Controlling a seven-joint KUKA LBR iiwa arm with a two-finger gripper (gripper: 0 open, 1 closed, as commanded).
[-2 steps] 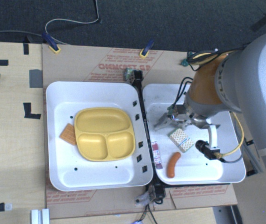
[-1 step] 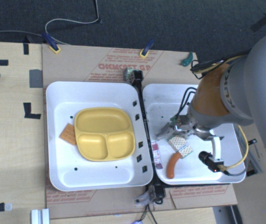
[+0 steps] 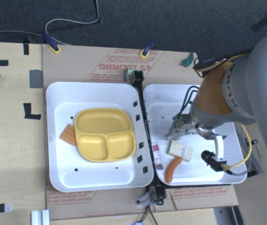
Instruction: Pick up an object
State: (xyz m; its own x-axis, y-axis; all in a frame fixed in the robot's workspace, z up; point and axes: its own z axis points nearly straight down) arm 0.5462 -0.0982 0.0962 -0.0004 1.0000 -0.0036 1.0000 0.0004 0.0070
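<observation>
Left bin (image 3: 58, 139): yellow tray (image 3: 106, 134); right bin (image 3: 189, 90): hot dog (image 3: 172, 168), sponge (image 3: 179, 150).

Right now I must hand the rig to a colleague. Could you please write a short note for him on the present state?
End effector: low in the right bin, above the patterned packet; its grip state is not visible.
Things: orange sausage-shaped toy and packet in the right bin; yellow divided plate over a brown wafer in the left bin.
Done: nothing visibly lifted.
Left: grasp one object and raise it.
</observation>
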